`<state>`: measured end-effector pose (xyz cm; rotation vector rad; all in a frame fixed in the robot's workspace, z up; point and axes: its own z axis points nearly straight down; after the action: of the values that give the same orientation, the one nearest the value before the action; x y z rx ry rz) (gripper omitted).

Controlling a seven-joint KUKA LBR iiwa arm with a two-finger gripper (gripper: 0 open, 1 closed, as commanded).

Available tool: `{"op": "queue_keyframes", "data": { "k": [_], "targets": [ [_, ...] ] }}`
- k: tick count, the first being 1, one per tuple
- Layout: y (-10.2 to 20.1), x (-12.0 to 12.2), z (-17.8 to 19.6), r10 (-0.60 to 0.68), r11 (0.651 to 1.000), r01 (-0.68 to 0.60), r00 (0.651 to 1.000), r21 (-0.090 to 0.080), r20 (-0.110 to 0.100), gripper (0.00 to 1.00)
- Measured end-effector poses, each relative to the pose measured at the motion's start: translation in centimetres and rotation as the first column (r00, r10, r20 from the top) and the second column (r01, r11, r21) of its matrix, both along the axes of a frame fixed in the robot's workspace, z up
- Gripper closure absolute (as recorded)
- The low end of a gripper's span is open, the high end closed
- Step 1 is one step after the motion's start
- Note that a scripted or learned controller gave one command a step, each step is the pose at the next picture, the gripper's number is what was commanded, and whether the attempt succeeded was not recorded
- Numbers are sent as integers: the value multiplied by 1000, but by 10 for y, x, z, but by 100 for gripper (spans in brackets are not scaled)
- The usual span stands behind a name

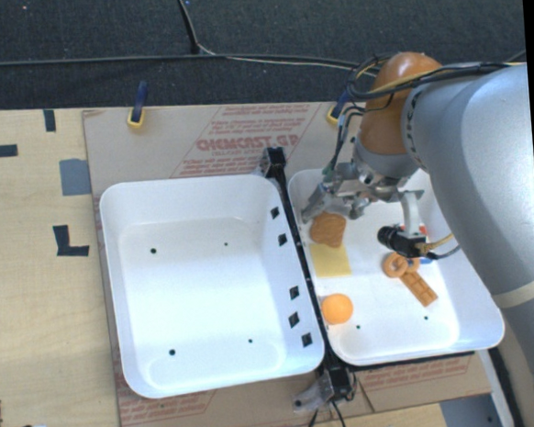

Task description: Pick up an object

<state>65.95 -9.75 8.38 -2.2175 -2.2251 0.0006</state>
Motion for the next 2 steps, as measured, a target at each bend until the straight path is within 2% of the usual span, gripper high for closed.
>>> {"op": "queue_keyframes", "data": {
  "k": [1,2],
  "targets": [
    [-7,-28,2,-2,1000,2,1000,-2,2,0],
    [-6,-24,16,0,1000,0,1000,-2,11,100]
  ]
}}
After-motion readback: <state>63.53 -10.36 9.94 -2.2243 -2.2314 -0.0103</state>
